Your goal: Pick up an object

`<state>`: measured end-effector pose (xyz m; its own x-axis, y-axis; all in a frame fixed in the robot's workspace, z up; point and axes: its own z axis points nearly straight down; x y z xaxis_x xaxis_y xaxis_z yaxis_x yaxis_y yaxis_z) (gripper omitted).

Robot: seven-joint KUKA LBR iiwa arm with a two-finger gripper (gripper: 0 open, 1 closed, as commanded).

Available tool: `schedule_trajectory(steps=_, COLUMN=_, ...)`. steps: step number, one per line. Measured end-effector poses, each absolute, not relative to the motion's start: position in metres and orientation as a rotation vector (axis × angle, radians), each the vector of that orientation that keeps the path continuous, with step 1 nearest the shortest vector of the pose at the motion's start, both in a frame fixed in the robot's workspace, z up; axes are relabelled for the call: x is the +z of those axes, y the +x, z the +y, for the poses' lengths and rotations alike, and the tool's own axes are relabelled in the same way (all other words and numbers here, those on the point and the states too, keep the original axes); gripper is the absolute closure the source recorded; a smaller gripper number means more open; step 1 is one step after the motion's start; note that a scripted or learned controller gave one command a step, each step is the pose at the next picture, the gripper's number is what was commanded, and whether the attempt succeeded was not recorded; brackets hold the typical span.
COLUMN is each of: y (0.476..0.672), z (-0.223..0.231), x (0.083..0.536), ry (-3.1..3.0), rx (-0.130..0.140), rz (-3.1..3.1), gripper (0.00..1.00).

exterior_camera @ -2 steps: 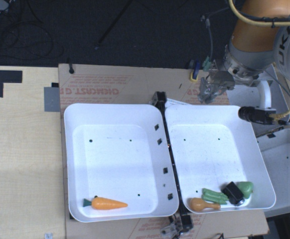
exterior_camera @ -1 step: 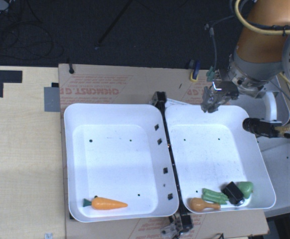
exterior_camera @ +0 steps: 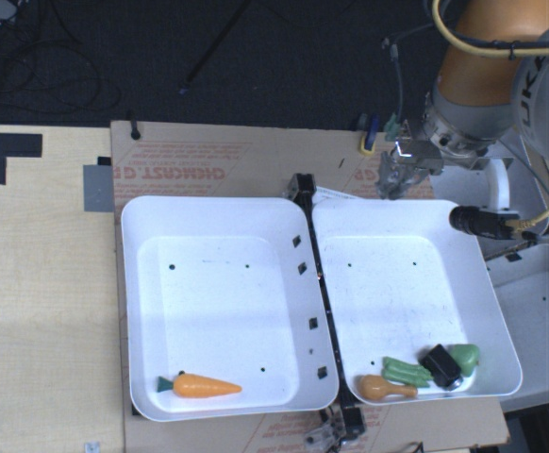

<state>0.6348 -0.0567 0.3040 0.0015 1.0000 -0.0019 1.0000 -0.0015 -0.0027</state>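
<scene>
Two shallow white bins side by side on a cardboard sheet (exterior_camera: 208,159) atop a pale wooden counter (exterior_camera: 39,291), seen from above at a slant. Left bin (exterior_camera: 138,243): one orange carrot (exterior_camera: 206,385) with a dark green stub, lying flat near the front wall, tip pointing right. Right bin (exterior_camera: 496,300): a small cluster in the front right corner, namely a tan pear-shaped piece (exterior_camera: 384,388) at the left, a green pod-like piece (exterior_camera: 406,372) just beside it, a black block (exterior_camera: 441,365) tilted over the pod's right end, and a green rounded piece (exterior_camera: 465,355) touching the block's far side. Black divider strip (exterior_camera: 312,281) with clips running between the two bins.

Grey arm with orange band (exterior_camera: 487,55) at upper right, a yellow cable looped around its top. Jaws (exterior_camera: 399,179) poised beyond the right bin's back rim, over the cardboard, well apart from every item in the bins. Spread or pressed together: cannot tell, the fingers too small and too cluttered against the wrist hardware. Nothing visible between them.

Black cylindrical fitting (exterior_camera: 482,222) jutting over the right bin's back right corner. Dark floor with loose cables (exterior_camera: 39,55) behind the counter; dark grey and black patches (exterior_camera: 10,154) on the wood at far left.
</scene>
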Motion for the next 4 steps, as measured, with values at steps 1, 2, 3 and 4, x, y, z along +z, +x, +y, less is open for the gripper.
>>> schedule_trajectory(steps=1, y=0.6, z=-0.068, x=0.316, ry=-2.221, rx=0.004, rz=-2.218, gripper=1.0)
schedule_trajectory(steps=2, y=0.619, z=-0.043, x=0.341, ry=-2.218, rx=-0.001, rz=-2.226, gripper=1.0)
schedule_trajectory(steps=3, y=0.6, z=0.012, x=0.361, ry=-2.214, rx=-0.001, rz=-2.226, gripper=1.0)
schedule_trajectory(steps=4, y=0.585, z=-0.041, x=0.43, ry=-2.228, rx=-0.003, rz=-2.221, gripper=1.0)
